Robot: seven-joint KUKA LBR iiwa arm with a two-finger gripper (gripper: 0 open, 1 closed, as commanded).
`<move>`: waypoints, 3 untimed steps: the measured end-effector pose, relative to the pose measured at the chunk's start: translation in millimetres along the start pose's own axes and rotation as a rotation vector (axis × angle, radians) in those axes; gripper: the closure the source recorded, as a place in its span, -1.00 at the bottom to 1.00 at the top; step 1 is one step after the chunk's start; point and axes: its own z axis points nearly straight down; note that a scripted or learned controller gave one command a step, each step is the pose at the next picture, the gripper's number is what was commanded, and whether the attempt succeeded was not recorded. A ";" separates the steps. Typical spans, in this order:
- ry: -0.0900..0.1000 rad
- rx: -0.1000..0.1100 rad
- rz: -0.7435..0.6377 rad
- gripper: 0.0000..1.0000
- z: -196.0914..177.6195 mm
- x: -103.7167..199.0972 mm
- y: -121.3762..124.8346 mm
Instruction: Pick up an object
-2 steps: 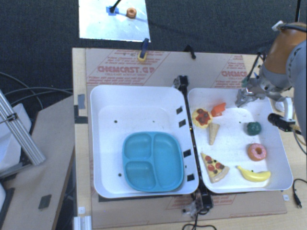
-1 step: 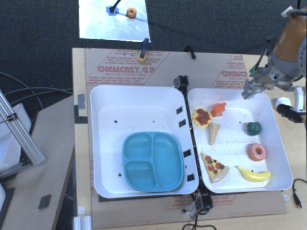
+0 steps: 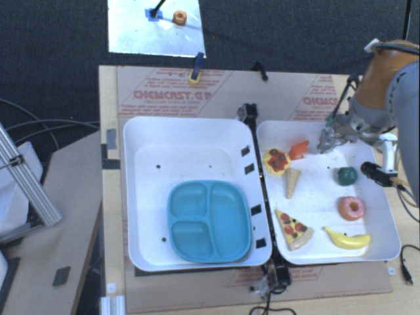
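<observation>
1 glossy ring-shaped pink doughnut [image 3: 352, 208]

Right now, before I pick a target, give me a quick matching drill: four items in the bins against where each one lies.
Items:
1. blue tray
2. banana
3. pink donut
4. pizza slice

Places:
A. right bin, near-left corner
B. left bin
C. right bin, near-right corner
D. right bin, just behind the banana

Pairs: 1-B, 2-C, 3-D, 4-A
</observation>
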 end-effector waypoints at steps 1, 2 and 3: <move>-0.003 -0.012 -0.001 1.00 -64.3 2.7 3.0; -0.001 0.000 0.003 1.00 12.2 -5.5 0.0; -0.003 -0.012 -0.001 1.00 -54.7 9.8 3.3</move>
